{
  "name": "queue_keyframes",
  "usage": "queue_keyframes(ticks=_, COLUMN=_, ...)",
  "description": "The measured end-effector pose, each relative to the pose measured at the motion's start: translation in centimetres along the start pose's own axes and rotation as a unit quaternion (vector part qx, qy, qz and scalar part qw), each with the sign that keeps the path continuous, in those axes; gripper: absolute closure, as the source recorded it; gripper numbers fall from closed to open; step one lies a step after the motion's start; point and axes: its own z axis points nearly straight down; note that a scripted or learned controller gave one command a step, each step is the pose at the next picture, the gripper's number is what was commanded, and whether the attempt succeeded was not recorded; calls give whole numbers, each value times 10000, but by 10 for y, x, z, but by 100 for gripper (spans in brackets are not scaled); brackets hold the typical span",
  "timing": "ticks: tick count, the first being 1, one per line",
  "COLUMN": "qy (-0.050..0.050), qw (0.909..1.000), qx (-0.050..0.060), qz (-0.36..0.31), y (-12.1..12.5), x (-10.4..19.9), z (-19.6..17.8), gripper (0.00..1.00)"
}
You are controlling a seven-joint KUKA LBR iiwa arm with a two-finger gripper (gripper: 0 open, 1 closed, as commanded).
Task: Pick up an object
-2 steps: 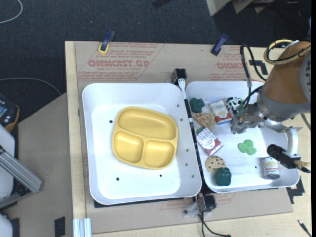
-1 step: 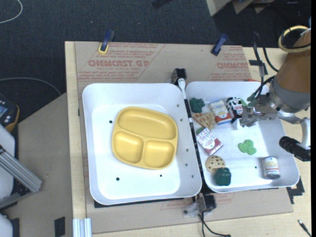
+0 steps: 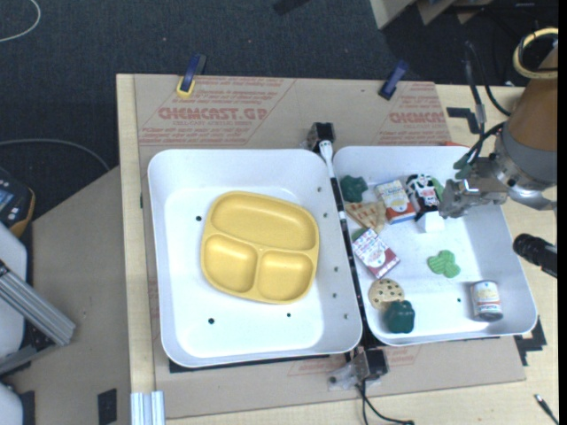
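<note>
In the right bin [image 3: 496, 237] lie several small toys: a dark green piece [image 3: 353, 187], a tan waffle-like wedge [image 3: 363, 212], a small carton [image 3: 391, 197], a black-and-white toy [image 3: 423, 190], a red-and-white packet [image 3: 374, 251], a cookie [image 3: 385, 292], a green pepper [image 3: 400, 317], a light green leafy piece [image 3: 443, 264] and a small can [image 3: 485, 300]. My gripper [image 3: 450, 204] hangs low over the bin's back part, just right of the black-and-white toy and above a small white block [image 3: 432, 223]. I see nothing clearly between its fingers.
The left bin [image 3: 177, 237] holds a yellow divided plate [image 3: 260, 246]. A black divider runs between the two bins. The arm comes in over the right bin's far right corner. Cardboard lies under both bins.
</note>
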Motion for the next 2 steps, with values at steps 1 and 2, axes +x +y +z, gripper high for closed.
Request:
queue_keyframes(ticks=1, qy=18, qw=10000, qx=22, qz=-26, y=0, x=51, z=-7, gripper=100)
queue_keyframes(ticks=2, qy=24, qw=10000, qx=48, qz=-18, y=-16, x=94, z=-4, gripper=100)
